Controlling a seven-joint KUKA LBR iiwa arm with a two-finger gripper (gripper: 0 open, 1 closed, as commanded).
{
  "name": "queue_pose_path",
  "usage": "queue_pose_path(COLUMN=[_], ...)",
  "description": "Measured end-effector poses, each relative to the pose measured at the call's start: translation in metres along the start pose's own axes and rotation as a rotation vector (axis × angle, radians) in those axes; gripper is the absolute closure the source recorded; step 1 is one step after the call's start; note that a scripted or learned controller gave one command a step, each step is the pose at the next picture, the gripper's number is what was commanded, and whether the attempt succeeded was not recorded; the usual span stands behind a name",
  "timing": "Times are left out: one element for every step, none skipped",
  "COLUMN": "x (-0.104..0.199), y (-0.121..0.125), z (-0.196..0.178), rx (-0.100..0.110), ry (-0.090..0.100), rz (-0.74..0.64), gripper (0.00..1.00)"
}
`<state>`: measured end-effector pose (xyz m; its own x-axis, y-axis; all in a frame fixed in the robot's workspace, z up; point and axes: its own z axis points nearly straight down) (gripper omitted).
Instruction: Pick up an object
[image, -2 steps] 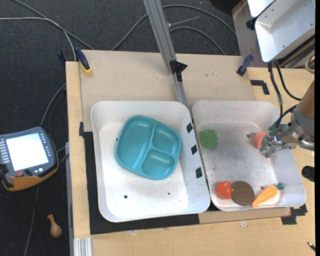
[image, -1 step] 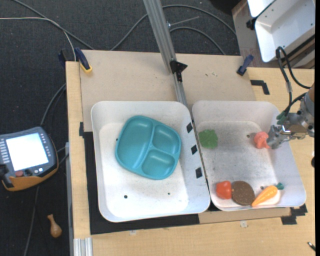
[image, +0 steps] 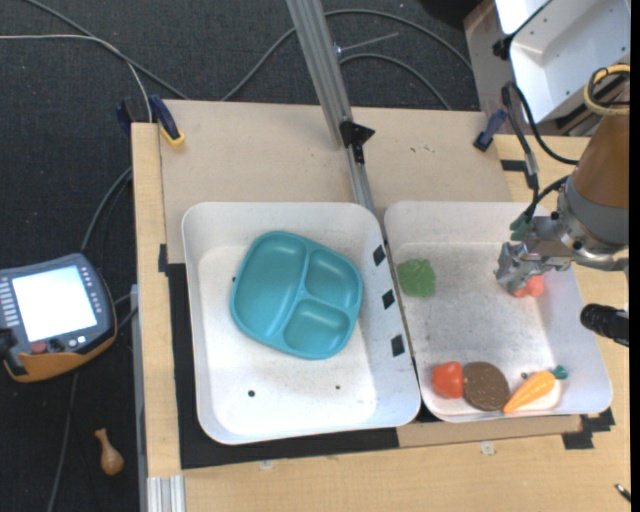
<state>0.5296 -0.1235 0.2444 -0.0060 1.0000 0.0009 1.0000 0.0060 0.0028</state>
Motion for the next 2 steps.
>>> queue_pose_path(x=[0.042,0.101], y=[0.012,0.022], z=[0.0,0.014], rx=[0.001,0.005], ry=[0.0,0.002], rz=[0.001,-0.001], gripper=[1.0,1.0])
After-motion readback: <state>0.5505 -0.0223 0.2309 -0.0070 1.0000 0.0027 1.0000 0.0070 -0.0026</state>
